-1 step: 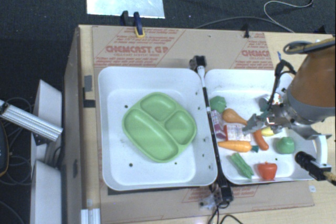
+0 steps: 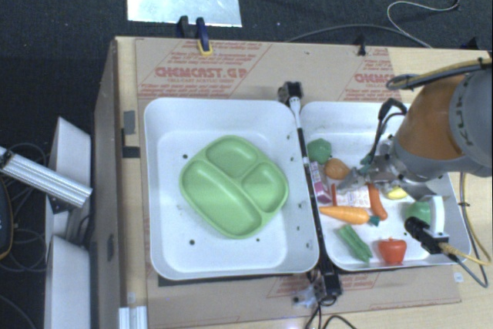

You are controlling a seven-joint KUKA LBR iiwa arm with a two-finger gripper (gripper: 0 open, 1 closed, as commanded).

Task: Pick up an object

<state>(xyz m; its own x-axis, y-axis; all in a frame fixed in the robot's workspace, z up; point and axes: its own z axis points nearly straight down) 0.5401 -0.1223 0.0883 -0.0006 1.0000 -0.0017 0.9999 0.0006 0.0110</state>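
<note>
Reaching in from the right, the grey arm with its orange band (image 2: pixel 431 123) hangs over the right-hand shallow white bin (image 2: pixel 339 119), and its two-finger gripper (image 2: pixel 356 179) sits low among the toy foods there; whether the pincer is open or closed cannot be told from this angle, and nothing can be seen held in it. Just left of the gripper lies a small round orange-brown toy fruit (image 2: pixel 337 169), with a green leafy toy vegetable (image 2: pixel 319 149) beside it nearer the divider. Below the gripper a long orange plastic carrot (image 2: pixel 343 214) lies crosswise, and a shorter red-orange carrot-like piece (image 2: pixel 376 201) stands more upright just to its right. Nearer the front edge are a dark green toy cucumber (image 2: pixel 353 241) and a red toy pepper (image 2: pixel 392 250). A small yellow piece (image 2: pixel 397 194) and a green rounded piece (image 2: pixel 421 209) lie under the arm's wrist. The left-hand shallow white bin (image 2: pixel 166 127) holds a light green divided plastic plate (image 2: pixel 233 185), tilted slightly.
</note>
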